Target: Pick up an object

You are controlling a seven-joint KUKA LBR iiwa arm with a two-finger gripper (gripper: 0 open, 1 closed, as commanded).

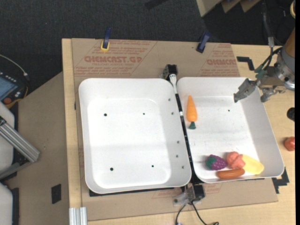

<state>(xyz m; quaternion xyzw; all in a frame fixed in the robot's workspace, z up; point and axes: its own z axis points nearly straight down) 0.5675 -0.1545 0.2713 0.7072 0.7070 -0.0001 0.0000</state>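
Camera view looks down at a slant on the worktop (140, 48), which carries a left bin (93, 125) and a right bin (220, 86) side by side. All the toys sit in the right bin. A carrot (191, 108) lies alone near the divider, green top toward the near side. At the near edge a tight group is packed together: purple grapes (216, 162), a pink lumpy piece (236, 160), a yellow piece (253, 165) and a reddish sausage (230, 174), each touching a neighbour.

The claw (255, 90) hangs above the far right corner of the right bin, released, its two fingers spread apart with nothing between them.

The step in hand looks like choosing and approaching a target. The carrot seems the soundest choice: it stands well apart from everything else, so the fingers can come down on both flanks without nudging another toy. A good approach would bring the claw across toward the divider, turn it so the fingers straddle the carrot's narrow width rather than its length, centre on the thick orange body, and descend straight before closing. The clustered pieces risk a blocked or glancing grasp.
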